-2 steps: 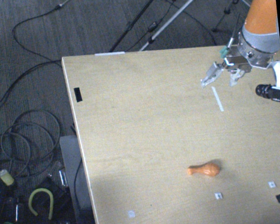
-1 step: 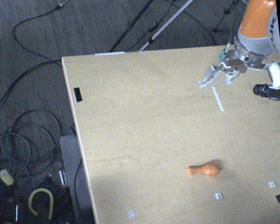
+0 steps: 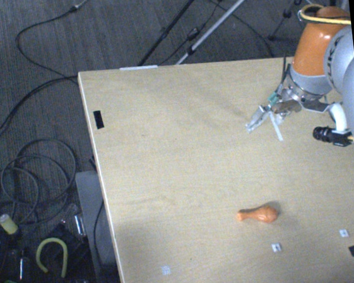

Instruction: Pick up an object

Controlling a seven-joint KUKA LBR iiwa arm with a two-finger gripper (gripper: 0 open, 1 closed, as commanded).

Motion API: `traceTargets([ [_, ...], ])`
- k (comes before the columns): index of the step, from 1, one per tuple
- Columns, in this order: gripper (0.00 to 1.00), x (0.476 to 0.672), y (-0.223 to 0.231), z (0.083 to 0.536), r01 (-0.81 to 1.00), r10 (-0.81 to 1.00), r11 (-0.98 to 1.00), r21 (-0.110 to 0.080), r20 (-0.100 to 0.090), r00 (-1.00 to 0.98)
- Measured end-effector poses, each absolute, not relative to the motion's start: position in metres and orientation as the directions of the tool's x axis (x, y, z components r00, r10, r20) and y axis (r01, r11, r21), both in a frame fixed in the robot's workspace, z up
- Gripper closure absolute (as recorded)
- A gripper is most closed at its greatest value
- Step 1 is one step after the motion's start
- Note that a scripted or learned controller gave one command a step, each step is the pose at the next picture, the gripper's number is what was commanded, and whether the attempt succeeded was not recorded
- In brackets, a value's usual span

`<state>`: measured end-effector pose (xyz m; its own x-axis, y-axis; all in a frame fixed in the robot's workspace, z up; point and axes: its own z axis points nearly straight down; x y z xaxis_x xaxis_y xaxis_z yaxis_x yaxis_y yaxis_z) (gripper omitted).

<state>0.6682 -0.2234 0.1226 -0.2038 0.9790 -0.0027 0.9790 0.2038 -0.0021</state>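
A small orange pear-shaped object (image 3: 259, 214) lies on its side on the beige board (image 3: 180, 169), in the lower right part. My gripper (image 3: 265, 132) hangs over the board's upper right, well above the object in the picture and slightly right of it. Its two pale fingers are spread apart, so it is open, and nothing sits between them. The grey arm with its orange band (image 3: 317, 49) comes in from the right edge.
Small white tags (image 3: 276, 247) (image 3: 344, 233) and black marks (image 3: 98, 119) (image 3: 353, 251) dot the board. The board's left edge runs near x 190; beyond it lie cables (image 3: 29, 180) and tools on the carpet. Tripod legs (image 3: 225, 8) cross the floor behind.
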Motion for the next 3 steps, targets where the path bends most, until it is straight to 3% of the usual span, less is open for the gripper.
traceTargets([
  [1, 0.00, 0.669, -0.212, 0.084, 0.878, 0.878, 0.478, -0.001, -0.002, -0.478],
  [2, 1.00, 0.670, -0.211, 0.094, 0.878, 0.878, 0.479, 0.001, -0.003, -0.479],
  [3, 1.00, 0.669, -0.167, 0.167, 0.896, 0.896, 0.445, 0.002, 0.000, -0.445],
])
